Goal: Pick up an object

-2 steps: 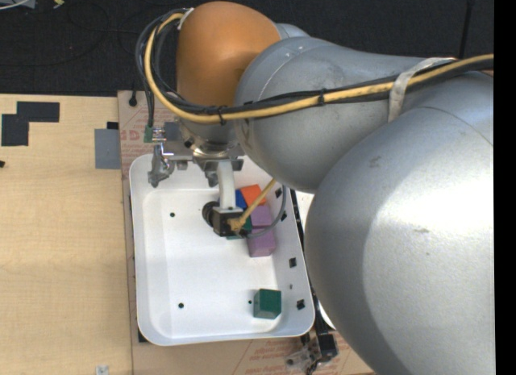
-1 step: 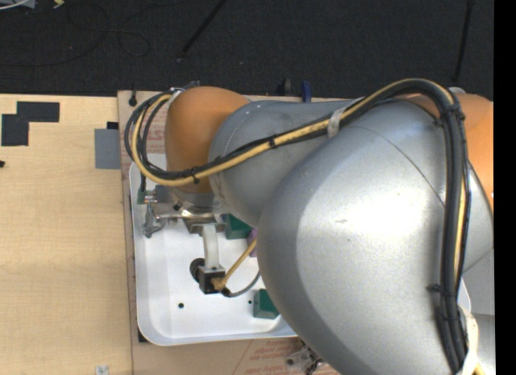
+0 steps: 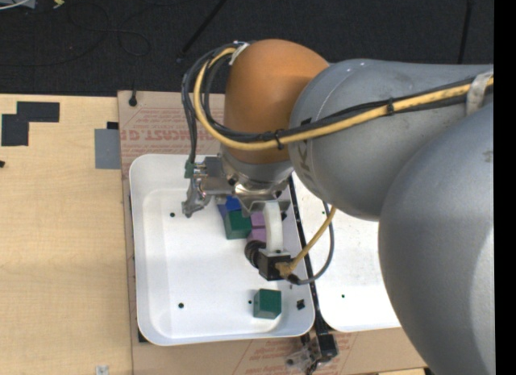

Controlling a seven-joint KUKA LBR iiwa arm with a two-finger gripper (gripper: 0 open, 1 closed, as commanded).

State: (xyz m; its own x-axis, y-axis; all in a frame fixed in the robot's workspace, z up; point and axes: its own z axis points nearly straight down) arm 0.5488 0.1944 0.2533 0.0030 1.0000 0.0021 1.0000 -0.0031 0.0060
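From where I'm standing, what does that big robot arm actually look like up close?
The arm is bulky, smooth grey metal with a rounded orange band above its wrist. Yellow and black cables loop along the outside. Its claw end is small, metallic and dark, with black fittings.

The grey arm (image 3: 403, 147) reaches in from the right, its orange band (image 3: 270, 95) above the wrist, end effector (image 3: 242, 212) pointing downward.

Wooden bench (image 3: 56, 228), white bins (image 3: 153, 285) (side by side)

left bin (image 3: 153, 285): cube (image 3: 267, 303) near front | blocks (image 3: 236, 222) mid-bin behind it
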